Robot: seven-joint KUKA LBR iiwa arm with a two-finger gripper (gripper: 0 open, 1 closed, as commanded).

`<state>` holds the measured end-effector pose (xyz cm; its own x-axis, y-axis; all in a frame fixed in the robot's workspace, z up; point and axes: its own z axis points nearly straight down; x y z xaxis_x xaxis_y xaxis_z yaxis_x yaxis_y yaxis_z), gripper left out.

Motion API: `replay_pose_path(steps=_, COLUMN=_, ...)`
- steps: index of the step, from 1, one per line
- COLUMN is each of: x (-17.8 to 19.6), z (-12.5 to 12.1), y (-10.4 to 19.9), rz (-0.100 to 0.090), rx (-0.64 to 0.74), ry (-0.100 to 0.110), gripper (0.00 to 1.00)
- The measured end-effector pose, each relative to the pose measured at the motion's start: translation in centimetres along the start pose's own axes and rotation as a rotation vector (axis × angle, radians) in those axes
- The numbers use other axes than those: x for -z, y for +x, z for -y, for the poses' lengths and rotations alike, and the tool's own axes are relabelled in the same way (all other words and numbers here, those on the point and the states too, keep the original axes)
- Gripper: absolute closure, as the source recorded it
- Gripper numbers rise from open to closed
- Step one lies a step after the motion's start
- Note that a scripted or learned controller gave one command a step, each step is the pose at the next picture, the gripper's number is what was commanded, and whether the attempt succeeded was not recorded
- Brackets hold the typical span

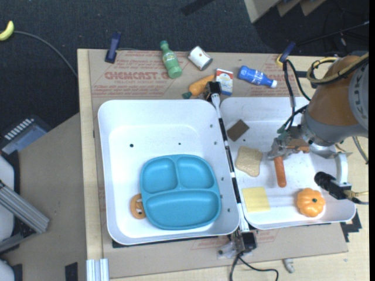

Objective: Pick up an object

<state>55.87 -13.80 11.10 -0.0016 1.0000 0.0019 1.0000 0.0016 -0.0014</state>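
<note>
- Dark carpet lies all around the bench [88, 157], and two white bins sit side by side on it.
- We see a blue plate [179, 190] in the left bin [146, 122], with a small pretzel [137, 206] tucked at its edge.
- We see the right bin [263, 107] with a brown square [237, 130], a slice of bread [249, 161], a yellow cheese square [255, 198], a red sausage [280, 172] and a little orange pumpkin [310, 202].
- Our gripper [282, 149] is low in the right bin, just above the top end of the sausage.
- We cannot tell how the gripper is set.
- We think nothing is picked up yet; every toy lies flat in its bin.
- We think the grab and the lift are left to do.
</note>
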Motion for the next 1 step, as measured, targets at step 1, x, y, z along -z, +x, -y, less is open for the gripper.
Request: replay_pose_path(steps=1, x=8.82, z=2.93, y=6.22, rz=0.001, rx=0.0, ry=-0.003, gripper=1.0)
